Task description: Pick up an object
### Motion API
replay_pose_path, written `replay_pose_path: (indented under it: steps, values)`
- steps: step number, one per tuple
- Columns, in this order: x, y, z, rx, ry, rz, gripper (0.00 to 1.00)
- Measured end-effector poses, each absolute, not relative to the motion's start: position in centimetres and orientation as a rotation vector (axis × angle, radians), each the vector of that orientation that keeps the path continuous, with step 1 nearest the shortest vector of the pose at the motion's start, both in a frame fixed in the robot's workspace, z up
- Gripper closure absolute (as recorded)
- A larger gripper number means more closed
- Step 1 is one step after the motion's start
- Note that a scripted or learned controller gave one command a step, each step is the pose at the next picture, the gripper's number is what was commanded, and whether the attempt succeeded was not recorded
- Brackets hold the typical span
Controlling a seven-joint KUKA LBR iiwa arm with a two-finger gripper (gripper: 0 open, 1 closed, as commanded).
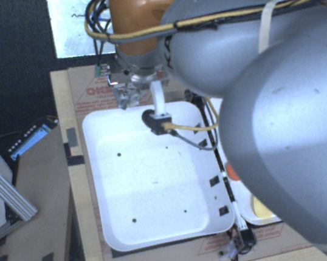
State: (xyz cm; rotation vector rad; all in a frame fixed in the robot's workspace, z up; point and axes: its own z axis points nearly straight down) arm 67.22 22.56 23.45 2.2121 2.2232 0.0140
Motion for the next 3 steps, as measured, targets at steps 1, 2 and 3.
replay_pose_path:
  steps: [1,2,3]
  values:
    - [63.6,19.9,46.2,2.211,2.218,0.03,1.0]
    - [66.9,23.6,46.5,2.212,2.228,0.008,1.0]
    - [66.8,23.4,49.0,2.214,2.226,0.006,1.0]
